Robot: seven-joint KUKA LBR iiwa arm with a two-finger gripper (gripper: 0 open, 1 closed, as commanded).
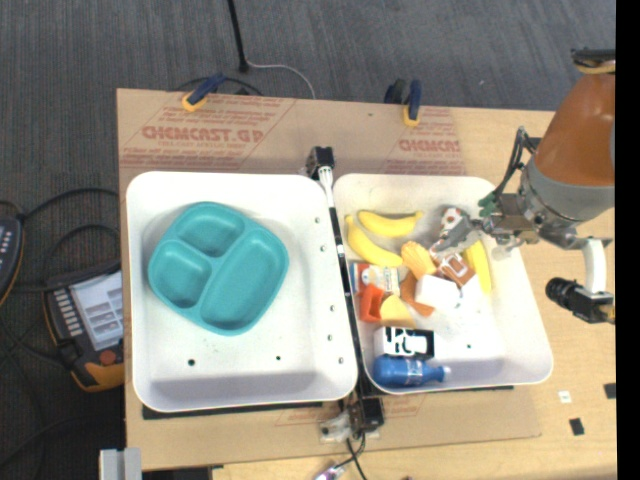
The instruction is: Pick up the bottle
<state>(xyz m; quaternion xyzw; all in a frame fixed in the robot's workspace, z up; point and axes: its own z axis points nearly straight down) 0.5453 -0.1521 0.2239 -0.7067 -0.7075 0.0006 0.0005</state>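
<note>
Smooth, glossy blue plastic on the bottle [408, 371], lying on its side against the near wall of the right bin [520, 363], just below a black-and-white labelled item [408, 343]. Heaped further back in that bin: two curved yellow bananas [383, 226], orange pieces, and a white block [437, 293]. Poised over the heap's far right side, well apart from the bottle, the metal gripper [455, 231]; open or closed, impossible to tell from here. In the left bin [150, 368], a rounded teal plate [218, 266] moulded into three compartments. Under both bins, a flat brown cardboard sheet [200, 133] printed in red and pinned at the far edge by two clamps [200, 93]. Beyond that, dark grey ribbed carpet [100, 28] with a black cable [235, 23] trailing across.
</note>
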